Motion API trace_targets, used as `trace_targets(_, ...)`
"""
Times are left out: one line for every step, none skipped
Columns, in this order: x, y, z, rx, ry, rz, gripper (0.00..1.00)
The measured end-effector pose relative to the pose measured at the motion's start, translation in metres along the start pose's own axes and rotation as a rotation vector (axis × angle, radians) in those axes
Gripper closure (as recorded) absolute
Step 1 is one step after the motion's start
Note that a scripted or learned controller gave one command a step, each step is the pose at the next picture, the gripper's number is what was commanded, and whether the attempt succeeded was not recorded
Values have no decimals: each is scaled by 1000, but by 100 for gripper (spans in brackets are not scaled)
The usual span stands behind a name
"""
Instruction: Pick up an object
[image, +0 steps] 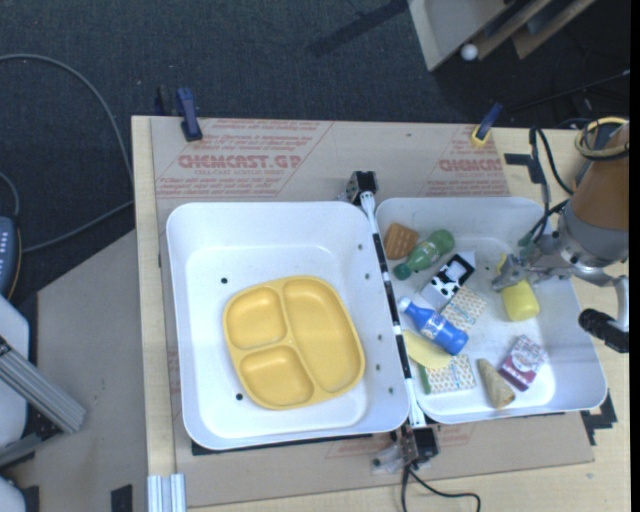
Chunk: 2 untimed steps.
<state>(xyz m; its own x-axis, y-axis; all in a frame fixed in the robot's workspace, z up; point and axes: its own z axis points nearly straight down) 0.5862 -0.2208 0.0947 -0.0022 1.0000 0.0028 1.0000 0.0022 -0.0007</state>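
Pincer (519, 272) just above a small yellow block (520, 300).

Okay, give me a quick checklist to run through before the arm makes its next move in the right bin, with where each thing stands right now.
1. Tool inside the right bin: ok.
2. Target close by: ok, the yellow block lies just below the tool.
3. Something gripped: cannot tell.
4. Space around the yellow block: ok, bare bin floor on its sides; the checkered card lies apart to its left.
5. Clutter elsewhere: not ok, the blue bottle, banana and green bottle crowd the bin's left half.
6. Yellow divided tray sits in the left bin, off the path: ok.
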Motion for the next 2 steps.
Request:
trace_targets(78, 33, 10, -2, -2, 1, 100)
trace_targets(159, 26, -90, -3, -2, 0, 100)
